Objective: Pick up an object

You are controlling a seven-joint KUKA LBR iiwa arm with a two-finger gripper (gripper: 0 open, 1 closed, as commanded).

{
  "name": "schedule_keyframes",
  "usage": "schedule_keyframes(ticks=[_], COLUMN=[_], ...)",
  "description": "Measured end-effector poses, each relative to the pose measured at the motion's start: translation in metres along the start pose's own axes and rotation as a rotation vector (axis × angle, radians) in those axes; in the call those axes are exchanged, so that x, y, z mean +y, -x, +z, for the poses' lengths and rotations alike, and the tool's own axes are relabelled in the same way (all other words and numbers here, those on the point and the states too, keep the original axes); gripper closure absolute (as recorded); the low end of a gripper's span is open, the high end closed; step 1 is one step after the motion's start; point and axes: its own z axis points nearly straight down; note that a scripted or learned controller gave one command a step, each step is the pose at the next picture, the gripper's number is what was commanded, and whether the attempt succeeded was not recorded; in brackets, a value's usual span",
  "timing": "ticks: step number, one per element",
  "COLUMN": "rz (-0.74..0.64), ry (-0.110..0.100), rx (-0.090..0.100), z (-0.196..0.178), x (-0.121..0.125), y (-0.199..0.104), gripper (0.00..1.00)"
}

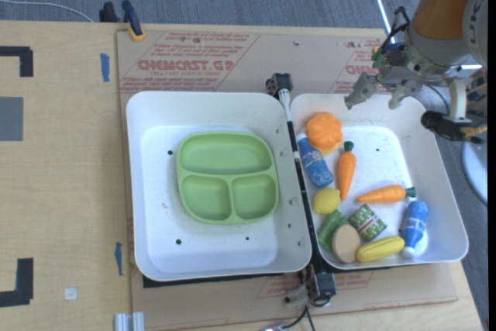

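Note:
My gripper [380, 94] hangs open above the far edge of the right bin [446, 190], with nothing between its fingers. Below it in that bin lie an orange pumpkin [324, 129], a blue bottle [315, 163], an upright carrot [346, 170] and a second carrot [382, 194] lying crosswise. Nearer the front are a yellow lemon [326, 201], a green pepper [331, 225], a small can [366, 222], a beige round piece [346, 242], a yellow banana [379, 249] and another blue bottle [415, 225].
The left bin [147, 167] holds a green three-compartment plate [227, 176]. Clamps [279, 83] join the bins at the back and front. Both bins rest on a cardboard sheet [194, 58] on the wooden bench. A white cable runs across the top right.

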Motion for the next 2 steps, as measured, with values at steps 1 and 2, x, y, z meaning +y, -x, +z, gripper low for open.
schedule_keyframes(ticks=[1, 2], rz=[0.000, 0.001], ry=[0.004, 0.006], rx=[-0.001, -0.001], z=[0.1121, 0.1023], x=[-0.0200, -0.0198], y=[-0.0293, -0.0292], gripper=[0.00, 1.00])
